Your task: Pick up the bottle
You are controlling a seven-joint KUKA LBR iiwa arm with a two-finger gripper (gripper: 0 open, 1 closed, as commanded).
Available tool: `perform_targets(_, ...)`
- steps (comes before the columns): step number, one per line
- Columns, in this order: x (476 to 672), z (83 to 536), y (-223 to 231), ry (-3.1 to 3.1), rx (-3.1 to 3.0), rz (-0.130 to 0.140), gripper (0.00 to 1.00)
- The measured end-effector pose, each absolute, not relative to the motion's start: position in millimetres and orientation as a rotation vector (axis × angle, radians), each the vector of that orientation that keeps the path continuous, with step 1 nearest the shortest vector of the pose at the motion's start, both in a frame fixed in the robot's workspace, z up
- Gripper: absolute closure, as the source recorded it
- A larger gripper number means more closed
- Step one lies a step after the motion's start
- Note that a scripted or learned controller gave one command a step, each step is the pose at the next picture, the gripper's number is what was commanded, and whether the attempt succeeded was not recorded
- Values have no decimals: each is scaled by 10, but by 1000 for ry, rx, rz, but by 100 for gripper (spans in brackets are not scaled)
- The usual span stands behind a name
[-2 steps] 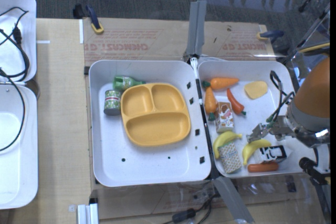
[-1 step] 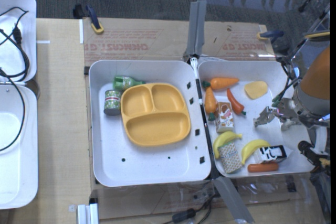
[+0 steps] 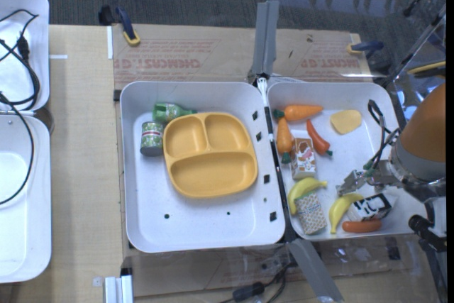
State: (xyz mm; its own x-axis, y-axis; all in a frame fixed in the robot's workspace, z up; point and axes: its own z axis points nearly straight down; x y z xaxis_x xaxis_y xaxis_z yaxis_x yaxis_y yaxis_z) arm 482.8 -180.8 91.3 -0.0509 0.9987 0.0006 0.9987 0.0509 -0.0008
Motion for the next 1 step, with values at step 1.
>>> perform_targets(1,6023,913,-1884,-2199,-2243,2,0)
